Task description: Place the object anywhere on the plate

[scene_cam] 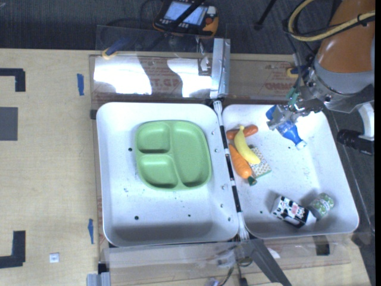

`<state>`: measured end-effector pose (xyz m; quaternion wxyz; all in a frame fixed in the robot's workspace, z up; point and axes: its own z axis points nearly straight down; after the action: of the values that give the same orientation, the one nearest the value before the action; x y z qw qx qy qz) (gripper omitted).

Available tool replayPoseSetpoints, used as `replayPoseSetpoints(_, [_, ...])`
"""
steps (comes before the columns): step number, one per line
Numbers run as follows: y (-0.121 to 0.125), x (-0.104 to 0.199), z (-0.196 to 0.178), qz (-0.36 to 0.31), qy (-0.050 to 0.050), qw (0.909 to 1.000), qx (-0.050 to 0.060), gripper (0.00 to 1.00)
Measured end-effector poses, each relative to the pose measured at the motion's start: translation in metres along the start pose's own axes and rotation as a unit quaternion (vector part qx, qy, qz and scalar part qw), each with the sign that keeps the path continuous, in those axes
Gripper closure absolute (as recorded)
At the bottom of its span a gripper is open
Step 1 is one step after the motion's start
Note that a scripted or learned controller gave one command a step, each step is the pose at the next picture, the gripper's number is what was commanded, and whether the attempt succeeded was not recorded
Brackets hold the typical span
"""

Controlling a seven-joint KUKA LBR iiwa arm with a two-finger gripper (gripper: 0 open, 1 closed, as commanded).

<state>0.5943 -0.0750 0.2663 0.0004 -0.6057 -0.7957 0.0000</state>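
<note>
1. Camera view: the pincer [290, 115] is hanging over the right bin's [342, 177] far side, gripping a blue object [292, 130] between its fingers; the object's long axis is slanting down toward the right.
2. The green plate [172, 154] is lying in the left bin [113, 177].

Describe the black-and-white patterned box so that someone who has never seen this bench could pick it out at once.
Start at the right bin, the one without the green plate. Go to its near edge, away from the banana and carrot lying along the divider. The box lies there beside a small green can; it alone carries black blotches on white.
</note>
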Motion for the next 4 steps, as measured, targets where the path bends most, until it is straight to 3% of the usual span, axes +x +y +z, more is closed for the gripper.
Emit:
replayPoseSetpoints(1, [-0.013, 0.07, 0.002, 0.012, 0.0, 0.9999, 0.0, 1.0])
replayPoseSetpoints(2, [0.011, 0.017, 0.082, 0.022, 0.0, 0.9997, 0.0, 1.0])
replayPoseSetpoints(3, [0.075, 0.059, 0.056, 0.014, -0.001, 0.9999, -0.001, 1.0])
replayPoseSetpoints(4, [0.084, 0.123, 0.082, -0.047, 0.0, 0.9989, 0.001, 1.0])
